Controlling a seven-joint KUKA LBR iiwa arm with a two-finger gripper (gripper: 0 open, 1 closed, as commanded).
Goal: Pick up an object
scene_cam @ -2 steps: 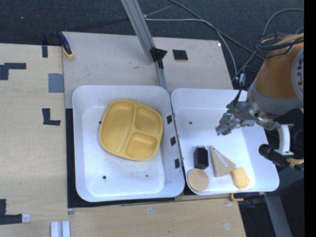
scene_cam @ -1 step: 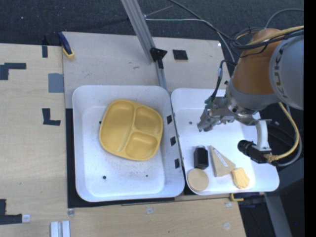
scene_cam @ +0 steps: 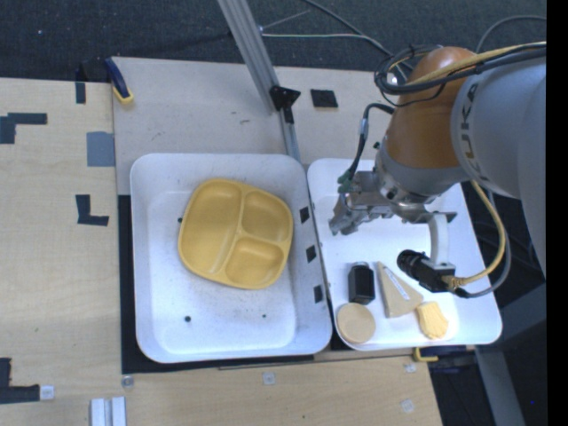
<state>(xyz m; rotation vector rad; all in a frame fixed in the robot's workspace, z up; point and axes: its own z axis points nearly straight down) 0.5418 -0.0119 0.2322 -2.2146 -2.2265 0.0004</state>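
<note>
Yellow sectioned plate lies in left bin.

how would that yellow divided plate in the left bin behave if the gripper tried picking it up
The yellow divided plate looks like stiff moulded plastic, so probably rigid and light. It lies flat and wide, so it likely won't roll, but only its thin rim offers a pinch. Its glossy surface may slip.

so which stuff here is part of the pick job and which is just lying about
Part of the job:
- tool, over the right bin
- black block
- round tan disc
- tan wedge
- yellow piece
- yellow divided plate in the left bin

Lying about:
- blue and yellow clamp
- metal pole
</note>
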